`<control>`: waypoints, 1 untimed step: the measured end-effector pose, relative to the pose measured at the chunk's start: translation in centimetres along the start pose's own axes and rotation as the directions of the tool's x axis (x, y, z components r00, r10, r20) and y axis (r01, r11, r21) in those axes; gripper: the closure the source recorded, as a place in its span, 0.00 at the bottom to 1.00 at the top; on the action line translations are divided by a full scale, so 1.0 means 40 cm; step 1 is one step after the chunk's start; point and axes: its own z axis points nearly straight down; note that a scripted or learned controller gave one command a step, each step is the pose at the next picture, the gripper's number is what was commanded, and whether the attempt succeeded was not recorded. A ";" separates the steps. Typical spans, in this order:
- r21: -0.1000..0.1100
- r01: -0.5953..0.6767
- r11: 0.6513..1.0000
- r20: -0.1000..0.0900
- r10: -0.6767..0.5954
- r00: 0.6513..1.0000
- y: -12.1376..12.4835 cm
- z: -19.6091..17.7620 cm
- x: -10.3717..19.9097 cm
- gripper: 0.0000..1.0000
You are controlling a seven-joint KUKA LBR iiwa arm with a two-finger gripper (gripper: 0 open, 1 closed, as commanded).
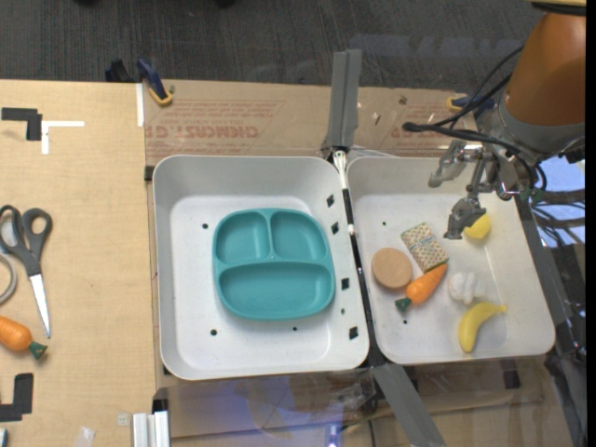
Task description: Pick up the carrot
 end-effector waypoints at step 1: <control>-0.001 -0.059 0.998 0.001 0.059 0.998 0.050 0.350 0.069 0.00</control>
